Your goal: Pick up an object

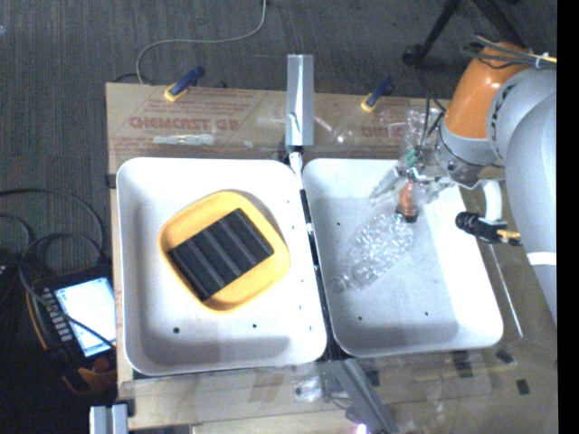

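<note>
One clear plastic bottle (380, 242) lying slantwise in right bin (470, 324); gripper (409, 188) just over its upper end, grip state impossible to tell. Likely to skid off crinkled, slippery plastic.

Grey arm (529, 125) reaches in from right, orange-banded wrist bent down; end effector (409, 197) low.

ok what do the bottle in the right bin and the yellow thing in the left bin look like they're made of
The bottle looks like thin clear plastic: see-through, crinkled, with glints. The yellow thing looks like smooth moulded plastic with a soft sheen; its ribbed black top seems matte, perhaps rubber.
</note>
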Controlling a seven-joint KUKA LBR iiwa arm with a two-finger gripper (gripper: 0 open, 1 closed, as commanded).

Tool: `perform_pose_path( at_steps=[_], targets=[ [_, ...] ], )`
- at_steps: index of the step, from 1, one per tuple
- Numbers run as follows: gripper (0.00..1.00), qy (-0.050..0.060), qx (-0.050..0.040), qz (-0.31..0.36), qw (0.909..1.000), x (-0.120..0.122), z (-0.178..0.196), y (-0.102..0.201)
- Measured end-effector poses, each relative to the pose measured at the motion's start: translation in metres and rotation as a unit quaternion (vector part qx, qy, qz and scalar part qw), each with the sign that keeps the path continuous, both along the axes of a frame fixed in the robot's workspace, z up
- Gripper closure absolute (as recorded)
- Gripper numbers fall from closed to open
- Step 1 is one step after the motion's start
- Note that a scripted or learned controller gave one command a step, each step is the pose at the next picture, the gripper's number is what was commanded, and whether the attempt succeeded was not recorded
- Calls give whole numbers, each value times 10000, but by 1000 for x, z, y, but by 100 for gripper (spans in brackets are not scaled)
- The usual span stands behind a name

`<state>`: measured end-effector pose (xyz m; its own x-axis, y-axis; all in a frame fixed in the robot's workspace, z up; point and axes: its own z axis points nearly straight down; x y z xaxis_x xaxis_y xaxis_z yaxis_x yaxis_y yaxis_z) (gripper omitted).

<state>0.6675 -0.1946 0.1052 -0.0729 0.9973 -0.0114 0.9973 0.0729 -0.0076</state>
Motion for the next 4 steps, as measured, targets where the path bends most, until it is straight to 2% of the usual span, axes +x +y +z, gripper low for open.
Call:
perform_pose_path(
  at_steps=[1, 2, 3, 4],
  targets=[
    [0, 2, -1, 0, 10000, 0, 0, 0],
    [0, 23, 101, 715, 9974, 0, -9, -9],
    [100, 22, 92, 724, 9973, 0, 1, -8],
    [100, -31, 65, 1006, 9949, 1, 83, 54]
  ],
)
